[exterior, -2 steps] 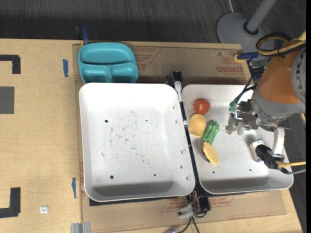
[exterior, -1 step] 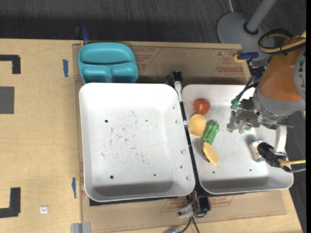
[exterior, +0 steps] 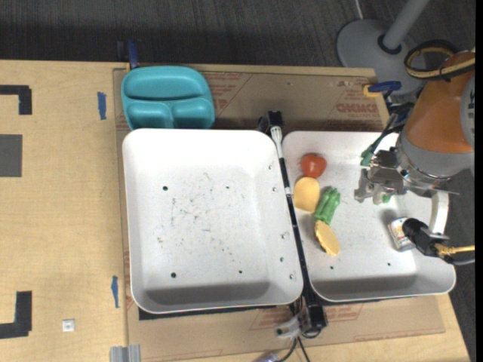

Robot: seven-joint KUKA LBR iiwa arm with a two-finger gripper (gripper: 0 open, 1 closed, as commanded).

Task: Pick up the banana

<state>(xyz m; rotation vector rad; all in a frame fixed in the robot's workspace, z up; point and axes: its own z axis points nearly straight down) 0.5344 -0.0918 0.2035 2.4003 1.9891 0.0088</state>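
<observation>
Over the right bin (exterior: 423, 281) we see the grey arm (exterior: 441, 119) reaching in from the right, its orange band above the wrist, bent downward toward the bin's right half. The left bin (exterior: 151, 262) lies beside it, a teal tray (exterior: 167, 96) behind. The gripper (exterior: 375, 191) hangs near the bin floor; we cannot tell how it is set. The banana (exterior: 327, 237) lies well apart, left of it, just below a green vegetable (exterior: 327, 203), a yellow fruit (exterior: 306, 193) and a tomato (exterior: 313, 164).
</observation>
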